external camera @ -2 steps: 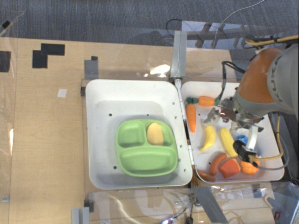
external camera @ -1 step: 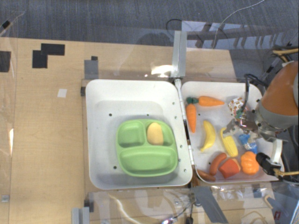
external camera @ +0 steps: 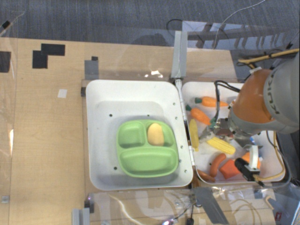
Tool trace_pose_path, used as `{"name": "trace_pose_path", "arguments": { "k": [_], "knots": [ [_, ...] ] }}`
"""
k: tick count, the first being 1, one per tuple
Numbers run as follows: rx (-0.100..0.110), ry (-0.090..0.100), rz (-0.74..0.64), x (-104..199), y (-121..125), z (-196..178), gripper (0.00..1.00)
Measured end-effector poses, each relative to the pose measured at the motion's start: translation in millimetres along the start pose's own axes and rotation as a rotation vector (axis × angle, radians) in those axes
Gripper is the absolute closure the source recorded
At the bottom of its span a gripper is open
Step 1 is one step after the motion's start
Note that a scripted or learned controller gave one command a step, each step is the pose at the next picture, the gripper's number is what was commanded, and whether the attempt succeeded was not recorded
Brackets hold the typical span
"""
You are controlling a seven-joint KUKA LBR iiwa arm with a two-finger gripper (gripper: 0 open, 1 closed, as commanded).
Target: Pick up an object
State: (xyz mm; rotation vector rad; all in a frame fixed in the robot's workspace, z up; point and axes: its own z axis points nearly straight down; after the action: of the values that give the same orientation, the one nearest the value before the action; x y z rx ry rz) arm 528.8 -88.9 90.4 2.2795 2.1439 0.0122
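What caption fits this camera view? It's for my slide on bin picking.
KUKA arm's gripper hovers over toy food in the right bin; a green tray sits in the left bin.

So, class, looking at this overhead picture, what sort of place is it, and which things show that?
Probably a robotics lab bench: a grey and orange robot arm reaches over two white bins, one holding toy food such as corn, the other a green divided plate.

Green tray [external camera: 145, 161] sits inside the left white bin [external camera: 101, 125].
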Motion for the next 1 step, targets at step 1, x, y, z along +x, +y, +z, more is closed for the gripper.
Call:
{"name": "trace_pose_path", "arguments": {
  "k": [1],
  "knots": [
    [-0.007,0.004,-0.001,2.6,3.1,-11.8,1.00]
  ]
}}
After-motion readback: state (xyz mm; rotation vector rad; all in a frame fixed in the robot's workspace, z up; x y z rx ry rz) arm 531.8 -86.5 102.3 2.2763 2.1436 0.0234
